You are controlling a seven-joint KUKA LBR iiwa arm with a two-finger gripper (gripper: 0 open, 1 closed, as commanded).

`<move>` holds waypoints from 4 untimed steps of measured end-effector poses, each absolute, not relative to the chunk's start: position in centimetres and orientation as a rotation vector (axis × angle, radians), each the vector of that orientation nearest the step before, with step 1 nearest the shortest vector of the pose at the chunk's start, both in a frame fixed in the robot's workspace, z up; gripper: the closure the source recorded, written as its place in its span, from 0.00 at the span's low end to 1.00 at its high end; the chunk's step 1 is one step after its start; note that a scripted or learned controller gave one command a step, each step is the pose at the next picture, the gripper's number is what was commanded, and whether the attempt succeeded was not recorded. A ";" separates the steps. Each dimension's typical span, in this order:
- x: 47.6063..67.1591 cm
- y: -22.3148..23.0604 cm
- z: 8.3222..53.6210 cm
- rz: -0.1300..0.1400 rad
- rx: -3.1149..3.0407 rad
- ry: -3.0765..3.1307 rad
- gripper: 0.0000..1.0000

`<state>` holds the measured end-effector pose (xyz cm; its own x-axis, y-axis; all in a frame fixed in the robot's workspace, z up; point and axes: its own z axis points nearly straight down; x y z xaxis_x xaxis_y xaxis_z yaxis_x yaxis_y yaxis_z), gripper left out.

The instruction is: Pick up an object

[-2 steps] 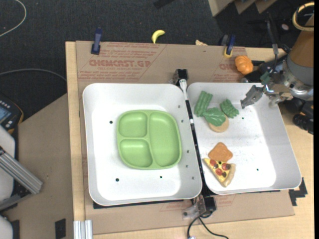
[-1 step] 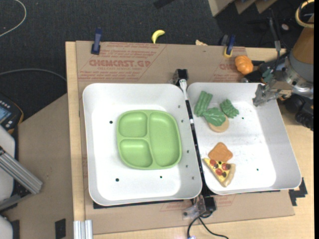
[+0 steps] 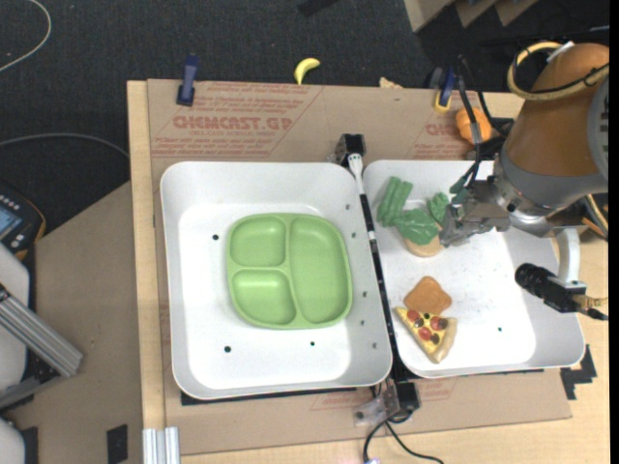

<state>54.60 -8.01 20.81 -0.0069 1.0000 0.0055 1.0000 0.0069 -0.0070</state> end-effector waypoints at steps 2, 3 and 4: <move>48.0 3.3 25.2 -0.012 -2.214 -2.233 1.00; 50.5 10.5 26.6 -0.007 -2.213 -2.232 1.00; 47.9 16.7 35.0 -0.016 -2.213 -2.233 1.00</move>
